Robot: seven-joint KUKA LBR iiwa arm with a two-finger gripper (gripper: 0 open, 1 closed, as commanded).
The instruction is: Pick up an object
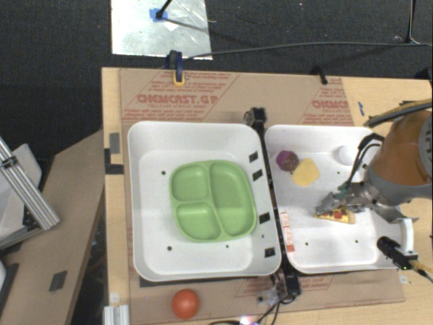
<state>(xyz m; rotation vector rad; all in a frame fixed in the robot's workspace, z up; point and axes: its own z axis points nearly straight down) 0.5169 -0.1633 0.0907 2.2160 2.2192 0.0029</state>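
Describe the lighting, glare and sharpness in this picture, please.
Camera view: even overhead light with soft shadows; the right bin is washed out near its far corner; glare on the foil sheet; the end effector and the small yellow thing under it look blurred.

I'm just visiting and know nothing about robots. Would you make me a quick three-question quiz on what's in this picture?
1. True or false: the green divided plate lies in the left bin.
2. Which thing lies outside both bins? A) purple ball B) orange ball C) yellow piece
3. Fill in: the gripper is down in the ____ bin, at the yellow and red toy.

Key: 1 true; 2 B; 3 right.
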